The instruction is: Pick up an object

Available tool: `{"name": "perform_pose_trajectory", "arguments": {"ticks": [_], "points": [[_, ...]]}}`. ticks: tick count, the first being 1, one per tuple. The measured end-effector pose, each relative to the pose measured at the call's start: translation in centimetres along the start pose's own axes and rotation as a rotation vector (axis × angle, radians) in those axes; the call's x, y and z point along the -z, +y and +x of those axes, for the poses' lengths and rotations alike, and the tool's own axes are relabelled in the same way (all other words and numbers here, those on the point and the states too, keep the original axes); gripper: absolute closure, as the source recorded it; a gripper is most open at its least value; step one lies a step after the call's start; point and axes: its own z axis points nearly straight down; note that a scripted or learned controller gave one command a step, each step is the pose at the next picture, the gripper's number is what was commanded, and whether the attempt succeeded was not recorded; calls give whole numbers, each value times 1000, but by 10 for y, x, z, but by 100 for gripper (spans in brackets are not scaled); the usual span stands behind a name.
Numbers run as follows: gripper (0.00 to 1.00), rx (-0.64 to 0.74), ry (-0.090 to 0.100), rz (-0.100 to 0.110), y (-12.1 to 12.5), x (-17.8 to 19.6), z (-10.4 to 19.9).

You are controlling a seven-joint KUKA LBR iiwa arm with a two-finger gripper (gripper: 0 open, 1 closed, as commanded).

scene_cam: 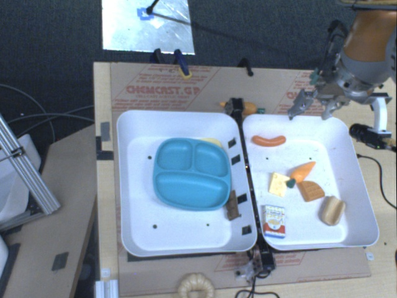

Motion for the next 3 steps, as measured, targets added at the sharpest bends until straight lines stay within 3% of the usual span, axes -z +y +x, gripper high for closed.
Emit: {"name": "perform_pose_trajectory", "arguments": {"ticks": [1, 3], "points": [[0, 1, -1, -9, 2, 5, 0], [0, -1, -1, -5, -2, -99, -2]]}}
